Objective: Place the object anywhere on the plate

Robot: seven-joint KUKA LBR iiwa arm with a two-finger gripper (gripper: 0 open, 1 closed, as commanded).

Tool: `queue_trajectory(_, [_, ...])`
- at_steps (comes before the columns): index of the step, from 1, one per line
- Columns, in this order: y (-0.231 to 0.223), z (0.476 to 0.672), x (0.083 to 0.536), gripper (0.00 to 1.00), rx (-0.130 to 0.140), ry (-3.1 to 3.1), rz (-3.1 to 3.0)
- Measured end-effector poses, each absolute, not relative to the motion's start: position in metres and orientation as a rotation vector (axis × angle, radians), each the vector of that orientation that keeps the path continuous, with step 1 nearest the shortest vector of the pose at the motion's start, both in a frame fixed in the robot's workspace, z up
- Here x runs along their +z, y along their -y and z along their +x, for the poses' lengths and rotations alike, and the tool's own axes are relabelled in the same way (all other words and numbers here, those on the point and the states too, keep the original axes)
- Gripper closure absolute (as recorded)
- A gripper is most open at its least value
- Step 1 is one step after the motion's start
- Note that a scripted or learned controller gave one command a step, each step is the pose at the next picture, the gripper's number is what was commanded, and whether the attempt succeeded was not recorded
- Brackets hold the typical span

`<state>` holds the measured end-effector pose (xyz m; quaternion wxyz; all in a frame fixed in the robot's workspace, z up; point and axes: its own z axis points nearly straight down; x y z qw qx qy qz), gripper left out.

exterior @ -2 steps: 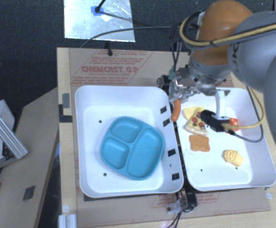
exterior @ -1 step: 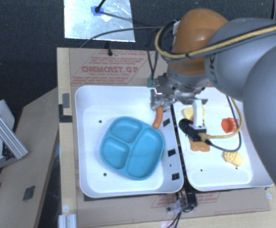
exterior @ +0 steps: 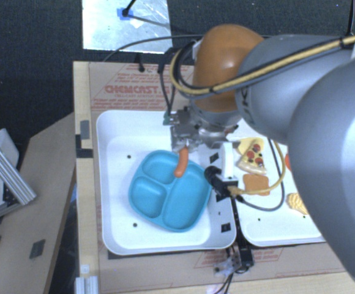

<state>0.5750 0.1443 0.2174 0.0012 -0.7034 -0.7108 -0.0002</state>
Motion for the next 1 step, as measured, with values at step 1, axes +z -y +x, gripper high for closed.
queue_trajectory(1, [-0.1408,0.5762,0.2179,0.00,-0.001,2.226,-2.217])
